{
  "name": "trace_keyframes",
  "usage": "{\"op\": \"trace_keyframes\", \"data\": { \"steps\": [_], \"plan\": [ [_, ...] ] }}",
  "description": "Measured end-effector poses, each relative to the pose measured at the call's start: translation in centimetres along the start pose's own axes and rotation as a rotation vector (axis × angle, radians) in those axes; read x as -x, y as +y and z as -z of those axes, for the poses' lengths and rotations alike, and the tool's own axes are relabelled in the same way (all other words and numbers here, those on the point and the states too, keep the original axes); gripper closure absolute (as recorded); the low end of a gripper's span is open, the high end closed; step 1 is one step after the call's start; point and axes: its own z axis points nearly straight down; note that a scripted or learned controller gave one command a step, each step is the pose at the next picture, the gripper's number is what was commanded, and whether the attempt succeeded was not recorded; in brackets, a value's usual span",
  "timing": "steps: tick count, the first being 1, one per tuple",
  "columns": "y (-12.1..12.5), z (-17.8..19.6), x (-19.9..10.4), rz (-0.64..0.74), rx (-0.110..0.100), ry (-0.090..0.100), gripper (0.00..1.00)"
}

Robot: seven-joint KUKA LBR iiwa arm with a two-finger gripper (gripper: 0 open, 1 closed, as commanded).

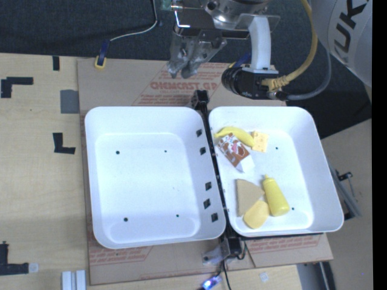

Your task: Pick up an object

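My gripper (183,69) hangs high above the far edge of the bins, over the cardboard near the divider, with nothing visible between its fingers. The right bin (302,132) holds a yellow banana (236,133), a yellow cheese-like block (259,141), a red-brown snack packet (233,150), a tan wedge (247,193), a yellow bottle (275,196) and a pale yellow lemon-like piece (256,214). The left bin (145,174) lies beside it.
Both bins rest on a cardboard sheet (121,83) on the bench. A black clip strip (208,162) runs along the joint between the bins. A yellow cable (308,47) loops from the wrist at the back right.
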Motion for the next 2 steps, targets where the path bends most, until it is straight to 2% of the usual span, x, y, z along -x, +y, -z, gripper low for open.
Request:
{"op": "trace_keyframes", "data": {
  "steps": [1, 2],
  "plan": [
    [-0.9, 0.0, -3.9, -0.003, 0.002, 0.000, 1.00],
    [-2.2, -1.2, -3.7, -0.006, -0.001, -0.002, 1.00]
  ]
}}
